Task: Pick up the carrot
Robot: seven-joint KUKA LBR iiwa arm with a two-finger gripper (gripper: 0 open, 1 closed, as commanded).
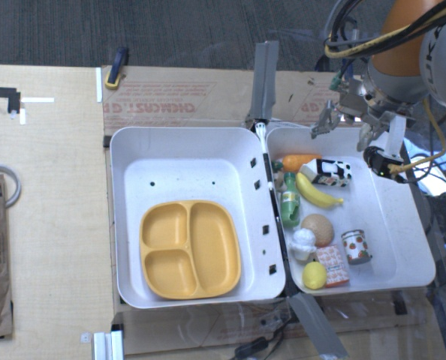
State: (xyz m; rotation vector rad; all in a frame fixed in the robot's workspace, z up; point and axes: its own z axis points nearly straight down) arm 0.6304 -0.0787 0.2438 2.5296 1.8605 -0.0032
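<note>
Camera view: both bins are seen from above at a slant, side by side on the table [50, 201].
Arm: the grey arm with its orange band [418, 28] is seen entering from the right, above the far right corner of the right bin [403, 223].
Claw: the claw [352, 122] is held over the far rim of the right bin, apart from every object; whether it is released or clenched cannot be told.
Carrot: the carrot [298, 160] is laid along the far left part of the right bin, close to the wall between the bins, just left of a small black-and-white cow figure [332, 172].
Other contents of the right bin: a banana [317, 190] is placed just nearer than the carrot; a green bottle [290, 201] is laid beside the dividing wall; a brown egg-like object [318, 229], a white item [303, 241], a lemon [314, 275], a red-and-white packet [332, 265] and a small can [356, 247] are grouped at the near end.
Left bin: a yellow divided plate [190, 247] is held in the left bin [185, 156].
</note>
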